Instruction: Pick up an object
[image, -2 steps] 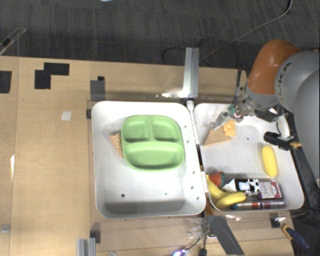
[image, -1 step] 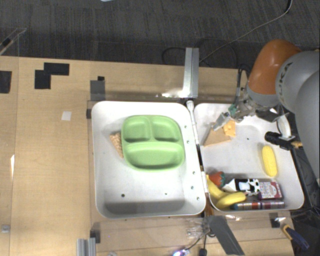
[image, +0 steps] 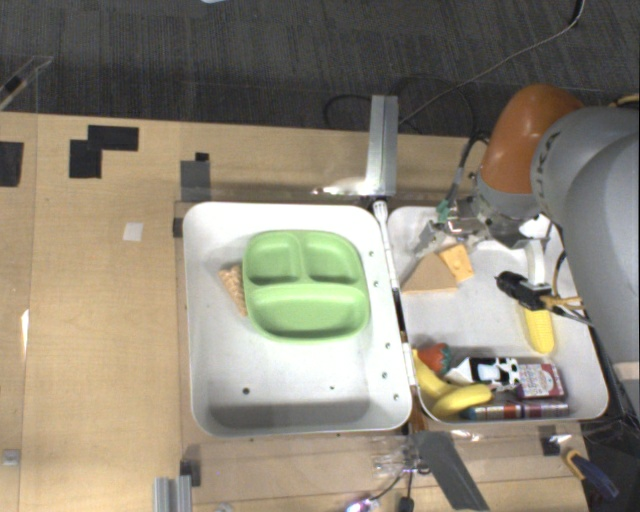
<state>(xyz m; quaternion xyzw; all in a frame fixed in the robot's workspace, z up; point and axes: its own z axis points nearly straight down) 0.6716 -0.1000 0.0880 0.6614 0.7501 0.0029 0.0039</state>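
Gripper (image: 447, 222) low over back of right bin (image: 590, 400), above tan card (image: 428, 274) and orange block (image: 457, 263). Grip state: cannot tell. Yellow corn (image: 539, 329) mid-bin, right. Bananas (image: 450, 392), marker (image: 520, 410), printed box (image: 530, 378) along front wall. Left bin (image: 210, 390) holds green divided tray (image: 304, 282) over cracker (image: 233, 288).

I see a green tray (image: 303, 282) in a white bin (image: 205, 330), yellow bananas (image: 452, 392), and my orange band (image: 527, 135).
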